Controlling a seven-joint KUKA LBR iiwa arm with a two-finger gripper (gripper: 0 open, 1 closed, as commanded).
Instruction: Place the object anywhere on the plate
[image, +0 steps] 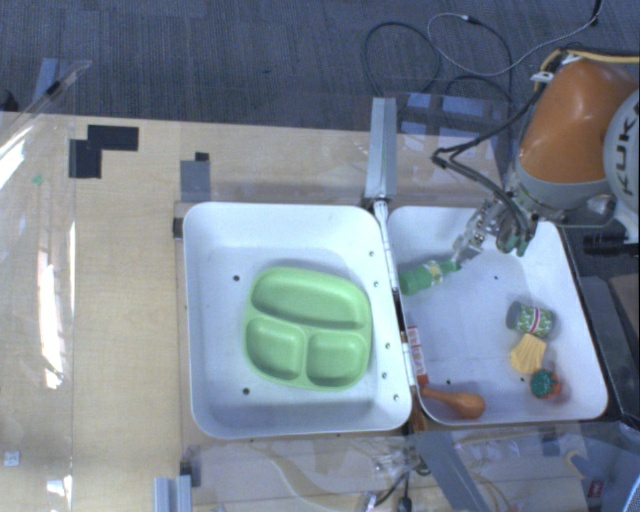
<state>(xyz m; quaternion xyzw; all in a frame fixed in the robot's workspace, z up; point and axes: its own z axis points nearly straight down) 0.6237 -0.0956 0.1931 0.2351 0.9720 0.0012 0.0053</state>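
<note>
A light green divided plate (305, 325) lies in the left bin (215, 300). A green bottle (425, 276) lies tilted at the upper left of the right bin (480, 345), near the divider. My gripper (495, 243) hangs over the right bin's upper part, just right of the bottle's cap end. It stands open with nothing between its fingers, one of which (470, 244) comes close to the bottle's tip.
The right bin also holds a small can (531, 319), a yellow wedge (528, 354), a small green and red item (544, 384) and a brown gourd-shaped piece (455, 402) at its front edge. A red and white strip (413, 352) lies along the divider.
</note>
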